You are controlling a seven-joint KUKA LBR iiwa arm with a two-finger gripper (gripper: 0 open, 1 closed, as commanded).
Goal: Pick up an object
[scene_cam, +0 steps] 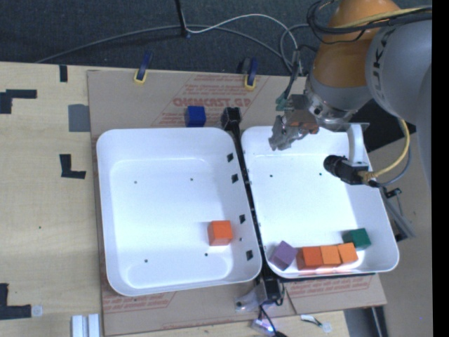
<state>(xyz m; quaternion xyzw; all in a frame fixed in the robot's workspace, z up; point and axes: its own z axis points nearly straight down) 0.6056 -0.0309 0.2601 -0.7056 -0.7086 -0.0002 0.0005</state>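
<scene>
Though adjacent, two bins [161,209] [302,209], one gripper [283,141]

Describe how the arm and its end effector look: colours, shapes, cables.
The arm is a thick, rounded grey casing with a glossy orange band above the wrist. Thin grey cables loop around that band. The end effector is a small metallic grey assembly with dark parts. A yellowish cable curves beside a black cylindrical fitting.

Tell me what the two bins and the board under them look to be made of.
Left bin and right bin: probably moulded plastic, glossy white, judging by rounded corners, smooth walls and soft glare. Board: looks like matte brown corrugated cardboard, with faded red printing, held by clips at its far edge.
</scene>
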